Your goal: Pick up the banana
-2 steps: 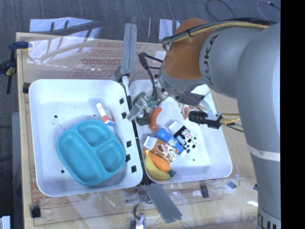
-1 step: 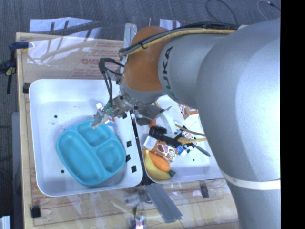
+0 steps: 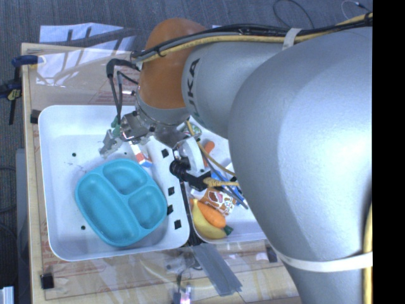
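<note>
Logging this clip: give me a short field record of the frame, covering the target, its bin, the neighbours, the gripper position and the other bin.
target: banana, lying in the right bin, near its front corner
on target: orange carrot-like item resting across it
nearby: small printed packet
gripper: over the left bin, away from the banana
grasp: fingers too small to judge
left bin contents: blue divided tray

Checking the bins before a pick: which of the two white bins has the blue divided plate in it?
The left bin: the blue divided plate lies there. The right bin holds the banana.
</note>
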`<state>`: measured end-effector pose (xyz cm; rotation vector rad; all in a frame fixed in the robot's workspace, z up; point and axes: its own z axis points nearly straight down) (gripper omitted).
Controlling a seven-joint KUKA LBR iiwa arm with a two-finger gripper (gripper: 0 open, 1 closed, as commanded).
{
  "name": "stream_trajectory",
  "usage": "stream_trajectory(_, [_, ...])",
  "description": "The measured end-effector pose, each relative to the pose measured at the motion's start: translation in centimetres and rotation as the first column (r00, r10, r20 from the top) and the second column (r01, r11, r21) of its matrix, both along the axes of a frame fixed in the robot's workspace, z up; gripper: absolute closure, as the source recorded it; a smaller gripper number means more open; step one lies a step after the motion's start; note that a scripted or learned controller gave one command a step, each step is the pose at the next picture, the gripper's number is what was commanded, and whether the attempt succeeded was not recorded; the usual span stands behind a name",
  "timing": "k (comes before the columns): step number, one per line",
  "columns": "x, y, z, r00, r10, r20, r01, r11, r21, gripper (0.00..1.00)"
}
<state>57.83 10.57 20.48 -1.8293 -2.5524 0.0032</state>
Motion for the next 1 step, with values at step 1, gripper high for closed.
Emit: stream_trajectory(1, [-5.27,0.59,-8.42,1.0,-0.026,-0.004,0.026,1.0,-0.001,0.0])
